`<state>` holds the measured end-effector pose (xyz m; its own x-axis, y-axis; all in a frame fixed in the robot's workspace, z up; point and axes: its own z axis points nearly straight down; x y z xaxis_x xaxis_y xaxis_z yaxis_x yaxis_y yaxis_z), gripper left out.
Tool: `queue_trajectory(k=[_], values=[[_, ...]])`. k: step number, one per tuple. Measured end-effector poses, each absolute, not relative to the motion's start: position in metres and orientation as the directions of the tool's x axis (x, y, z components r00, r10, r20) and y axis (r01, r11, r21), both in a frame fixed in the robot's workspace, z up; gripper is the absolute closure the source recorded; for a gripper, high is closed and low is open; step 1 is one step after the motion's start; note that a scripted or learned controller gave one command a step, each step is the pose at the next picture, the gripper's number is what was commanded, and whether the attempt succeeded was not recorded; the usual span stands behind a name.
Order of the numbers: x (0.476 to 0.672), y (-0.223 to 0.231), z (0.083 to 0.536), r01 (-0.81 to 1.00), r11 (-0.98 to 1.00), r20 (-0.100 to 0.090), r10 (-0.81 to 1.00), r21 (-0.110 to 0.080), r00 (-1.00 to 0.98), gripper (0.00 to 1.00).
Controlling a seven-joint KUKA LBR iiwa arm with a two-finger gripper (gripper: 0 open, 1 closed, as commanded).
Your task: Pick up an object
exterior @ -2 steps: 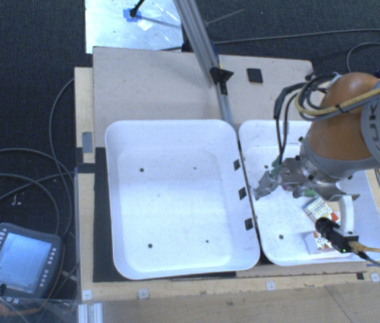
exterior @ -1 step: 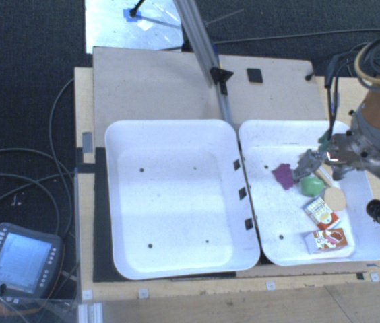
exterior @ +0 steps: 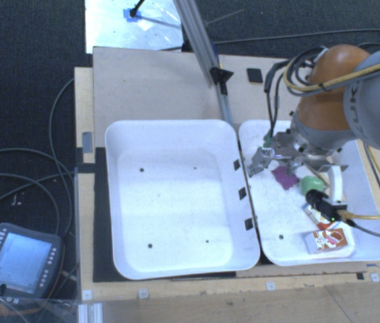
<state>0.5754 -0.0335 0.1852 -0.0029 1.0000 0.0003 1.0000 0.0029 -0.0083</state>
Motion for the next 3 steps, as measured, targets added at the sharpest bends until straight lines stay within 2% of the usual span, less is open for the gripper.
queue_trajectory(k=[1, 2, 3], values=[[0.549, -0.026, 0.265, 1.0, 0.001, 0.001, 1.0, 0.007, -0.001, 0.0], [0.508, -0.021, 0.202, 1.0, 0.0, 0.0, 1.0, -0.005, 0.0, 0.0], [0.567, -0.02, 0.221, 1.0, 0.001, 0.0, 1.0, 0.002, -0.001, 0.0]])
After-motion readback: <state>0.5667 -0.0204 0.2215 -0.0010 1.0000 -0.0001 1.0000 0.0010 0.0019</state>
